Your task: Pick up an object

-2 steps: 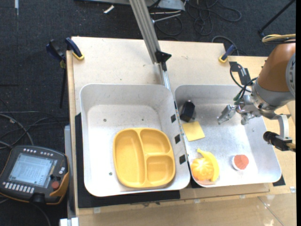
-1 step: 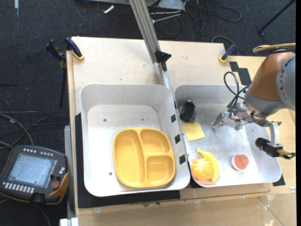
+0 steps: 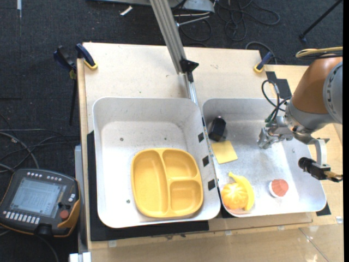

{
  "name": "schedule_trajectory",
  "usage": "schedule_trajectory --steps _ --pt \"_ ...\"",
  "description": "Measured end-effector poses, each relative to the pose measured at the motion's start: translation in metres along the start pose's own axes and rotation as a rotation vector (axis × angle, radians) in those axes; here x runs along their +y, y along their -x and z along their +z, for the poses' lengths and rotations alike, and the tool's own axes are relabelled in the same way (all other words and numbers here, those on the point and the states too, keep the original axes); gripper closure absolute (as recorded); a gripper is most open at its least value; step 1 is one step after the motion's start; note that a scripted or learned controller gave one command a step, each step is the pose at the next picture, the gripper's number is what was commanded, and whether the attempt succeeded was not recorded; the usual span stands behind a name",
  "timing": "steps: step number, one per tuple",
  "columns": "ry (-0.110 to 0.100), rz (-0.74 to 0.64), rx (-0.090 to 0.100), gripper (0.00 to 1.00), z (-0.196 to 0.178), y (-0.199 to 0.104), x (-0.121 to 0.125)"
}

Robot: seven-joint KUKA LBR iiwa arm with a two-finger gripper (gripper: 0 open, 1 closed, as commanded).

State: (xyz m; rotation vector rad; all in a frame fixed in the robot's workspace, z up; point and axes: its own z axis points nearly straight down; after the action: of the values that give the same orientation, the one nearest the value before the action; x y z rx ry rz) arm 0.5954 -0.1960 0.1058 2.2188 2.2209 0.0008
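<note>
Two white bins sit side by side on the bench, and the right bin serves as the landmark: inside it, near its left wall, lie a small black object toward the far end, a yellow square pad just nearer than that, and an orange and yellow fruit-like toy at the near edge, with a small red and white piece to its right. The gripper hangs over the middle of this bin's far half, well apart from all four things, and whether its jaws stand apart or together cannot be told. To the left of that bin, the left bin holds a yellow divided tray.
</note>
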Motion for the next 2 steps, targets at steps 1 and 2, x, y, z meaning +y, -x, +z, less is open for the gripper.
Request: schedule_trajectory --steps 1,2 --pt "0.004 0.001 -0.001 1.00 -0.056 -0.001 -0.008" --pt "0.006 -0.001 -0.002 1.00 -0.120 0.000 -0.009"
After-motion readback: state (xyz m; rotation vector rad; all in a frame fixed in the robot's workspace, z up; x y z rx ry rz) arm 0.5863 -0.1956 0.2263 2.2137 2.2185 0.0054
